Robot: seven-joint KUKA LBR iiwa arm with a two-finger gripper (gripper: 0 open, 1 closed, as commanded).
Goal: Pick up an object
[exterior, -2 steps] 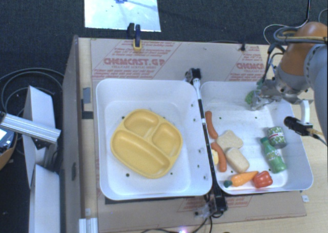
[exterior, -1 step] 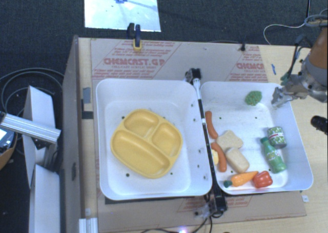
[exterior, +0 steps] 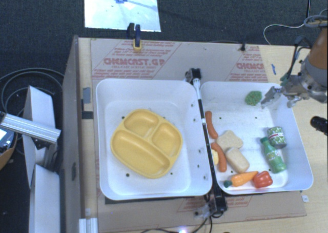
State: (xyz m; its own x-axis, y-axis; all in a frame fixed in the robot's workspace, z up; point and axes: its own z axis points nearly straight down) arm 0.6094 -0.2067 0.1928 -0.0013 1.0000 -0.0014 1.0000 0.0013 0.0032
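Left bin (exterior: 110,186): one yellow divided tray (exterior: 146,142), lying flat at centre. Right bin (exterior: 302,170): green bottle (exterior: 272,157), green can (exterior: 277,136), two bread pieces (exterior: 233,150), two sausages (exterior: 212,133), carrot (exterior: 243,178), red pepper (exterior: 262,179), green broccoli (exterior: 253,98) (far corner). Gripper (exterior: 279,95): above the right bin's far right edge, near the broccoli, fingers spread, holding nothing.

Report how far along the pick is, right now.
Done: the arm has reached in, and the gripper sits at the right bin's upper right edge, beside the green broccoli piece. In hand: nothing is visible between its fingers. Left: the whole pick. The green bottle, green can, carrot, red pepper and bread pieces all lie in the bin; the yellow tray rests in the left bin.
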